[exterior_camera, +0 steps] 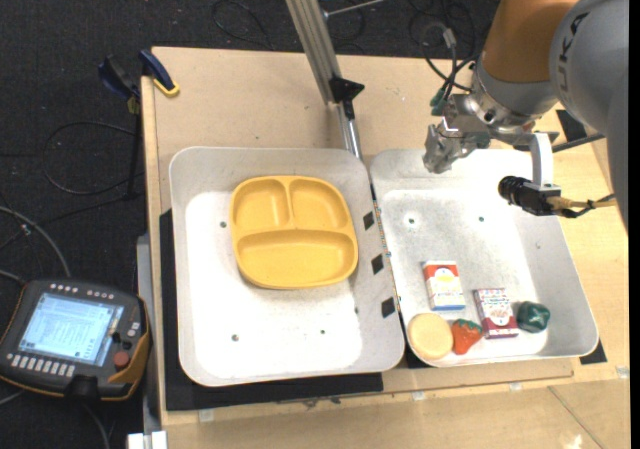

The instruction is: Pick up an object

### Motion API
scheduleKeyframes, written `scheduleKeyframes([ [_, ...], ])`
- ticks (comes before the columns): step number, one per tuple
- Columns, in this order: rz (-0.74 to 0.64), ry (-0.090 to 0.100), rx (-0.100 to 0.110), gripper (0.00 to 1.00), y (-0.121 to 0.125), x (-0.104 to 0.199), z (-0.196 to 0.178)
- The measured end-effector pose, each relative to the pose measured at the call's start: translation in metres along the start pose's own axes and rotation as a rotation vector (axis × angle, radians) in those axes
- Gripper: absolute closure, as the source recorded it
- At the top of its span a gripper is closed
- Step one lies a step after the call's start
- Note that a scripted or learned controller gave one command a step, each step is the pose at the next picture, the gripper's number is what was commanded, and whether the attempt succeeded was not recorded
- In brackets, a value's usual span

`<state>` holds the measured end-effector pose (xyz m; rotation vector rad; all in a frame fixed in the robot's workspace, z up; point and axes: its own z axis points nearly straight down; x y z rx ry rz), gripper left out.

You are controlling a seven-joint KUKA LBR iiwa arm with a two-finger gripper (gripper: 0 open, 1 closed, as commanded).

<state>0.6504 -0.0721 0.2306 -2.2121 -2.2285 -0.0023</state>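
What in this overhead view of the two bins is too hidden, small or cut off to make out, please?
- Gripper, camera view: finger state unreadable, too small and seen from above against the right bin.
- Two small boxes and: printing too small to read.
- Dark green object: too small to identify.
- Arm: cut off by the right edge.

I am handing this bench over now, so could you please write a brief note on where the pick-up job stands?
Gripper: above the far left corner of the right bin, nothing seen between its fingers.
Right bin, near edge: two small boxes, a pale round piece, a red piece and a dark green piece.
Left bin: yellow divided plate.
Done: nothing picked yet.
Left: descend on one object, grasp, lift.
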Motion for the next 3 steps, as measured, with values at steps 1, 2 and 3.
scheduleKeyframes([
  [1,-0.001,0.0,-0.001,1.0,-0.015,0.054,-0.011],
  [2,-0.001,0.0,0.001,1.0,-0.031,0.109,-0.019],
  [3,0.0,-0.001,0.003,1.0,-0.05,0.158,0.0],
])
